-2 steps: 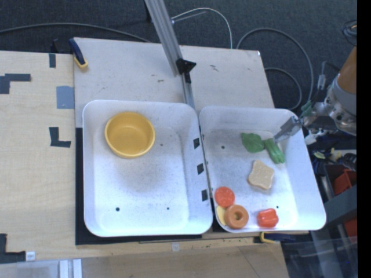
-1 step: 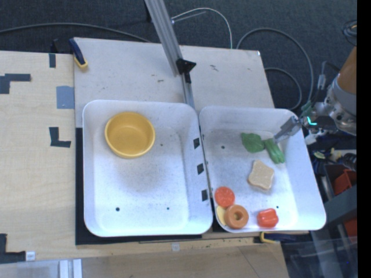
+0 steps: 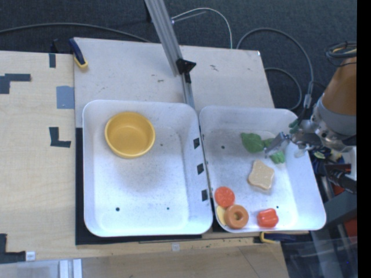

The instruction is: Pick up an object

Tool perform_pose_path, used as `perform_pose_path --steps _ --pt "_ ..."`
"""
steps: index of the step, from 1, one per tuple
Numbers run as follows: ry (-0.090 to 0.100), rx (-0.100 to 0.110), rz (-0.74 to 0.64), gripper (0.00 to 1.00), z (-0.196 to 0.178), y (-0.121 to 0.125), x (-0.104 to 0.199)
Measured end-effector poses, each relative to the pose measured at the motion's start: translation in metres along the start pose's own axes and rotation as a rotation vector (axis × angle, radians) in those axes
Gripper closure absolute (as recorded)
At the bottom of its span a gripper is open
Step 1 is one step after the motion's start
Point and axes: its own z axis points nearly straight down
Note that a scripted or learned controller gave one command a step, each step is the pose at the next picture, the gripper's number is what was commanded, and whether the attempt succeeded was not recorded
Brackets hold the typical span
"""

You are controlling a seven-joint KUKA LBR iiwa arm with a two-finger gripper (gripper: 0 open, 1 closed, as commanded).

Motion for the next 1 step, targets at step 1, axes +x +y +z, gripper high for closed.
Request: perform_pose_path --steps 1 --pt "0.0 0.0 0.0 0.0 0.0612 -0.0075 -0.0037"
